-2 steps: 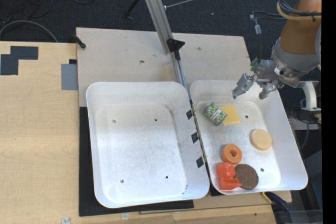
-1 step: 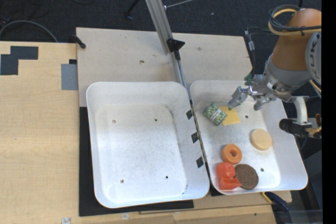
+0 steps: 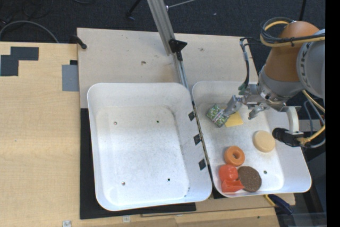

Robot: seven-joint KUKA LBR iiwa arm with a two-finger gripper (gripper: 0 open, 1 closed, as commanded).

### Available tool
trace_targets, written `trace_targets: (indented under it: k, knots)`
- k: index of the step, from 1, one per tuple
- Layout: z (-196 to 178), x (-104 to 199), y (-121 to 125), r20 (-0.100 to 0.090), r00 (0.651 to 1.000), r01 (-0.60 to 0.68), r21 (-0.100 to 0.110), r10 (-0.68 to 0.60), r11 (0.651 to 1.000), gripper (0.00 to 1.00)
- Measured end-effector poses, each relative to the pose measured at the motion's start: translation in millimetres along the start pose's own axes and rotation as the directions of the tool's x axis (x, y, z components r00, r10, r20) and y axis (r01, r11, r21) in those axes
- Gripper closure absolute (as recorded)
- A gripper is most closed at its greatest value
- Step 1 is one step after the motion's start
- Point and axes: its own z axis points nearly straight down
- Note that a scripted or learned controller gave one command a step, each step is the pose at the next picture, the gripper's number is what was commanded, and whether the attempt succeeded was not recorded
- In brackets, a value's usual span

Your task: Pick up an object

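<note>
The fingers (image 3: 234, 103) look spread apart and hold nothing that we can make out; one metal tip reaches left toward the green packet (image 3: 215, 114), the other points down beside the yellow wedge (image 3: 234, 121). We judge this to be the approach step, the gripper (image 3: 243, 105) low over the far part of the right bin (image 3: 297, 181), with no object yet between its tips. The next move, as we read it, calls for centring on one item, most likely the yellow wedge just below, then descending and closing. The arm (image 3: 289, 61) comes in from the right, its orange band above the wrist and the wrist bent leftward and down. Nearer us in the right bin lie the cream disc (image 3: 264, 141), the orange ring (image 3: 234, 156), the red block (image 3: 229, 178) and the brown disc (image 3: 249, 178).
</note>
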Motion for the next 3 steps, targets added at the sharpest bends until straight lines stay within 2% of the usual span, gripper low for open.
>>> trace_targets:
  k: [1, 3]
  knots:
    - [-13, -2, 1, 0.001, 1.0, -0.005, -0.004, 0.005, 1.0, 1.0]
    - [-102, -5, -5, 0.002, 1.0, 0.002, -0.011, -0.002, 1.0, 1.0]
